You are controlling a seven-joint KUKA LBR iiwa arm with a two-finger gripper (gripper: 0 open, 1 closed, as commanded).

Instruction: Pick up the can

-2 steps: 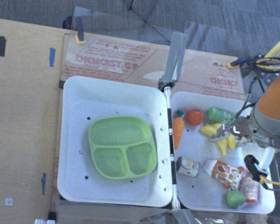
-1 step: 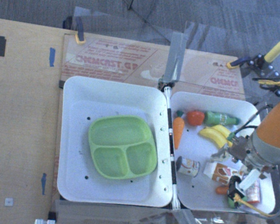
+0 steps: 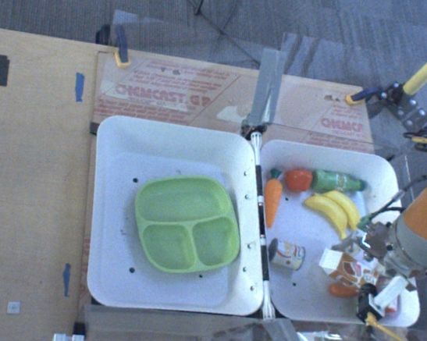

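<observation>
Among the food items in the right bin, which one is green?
The bottle, lying on its side along the bin's far wall. The tomato is red, the carrot orange, the bananas yellow.

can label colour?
The can lies on its side in the right bin: pale, cream-white label, dark end; print too small to read. Camera view.

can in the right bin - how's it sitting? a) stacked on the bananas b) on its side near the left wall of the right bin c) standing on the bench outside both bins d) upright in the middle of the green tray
b: the can lies on its side on the floor of the right bin, close to that bin's left wall and below the carrot.
</observation>
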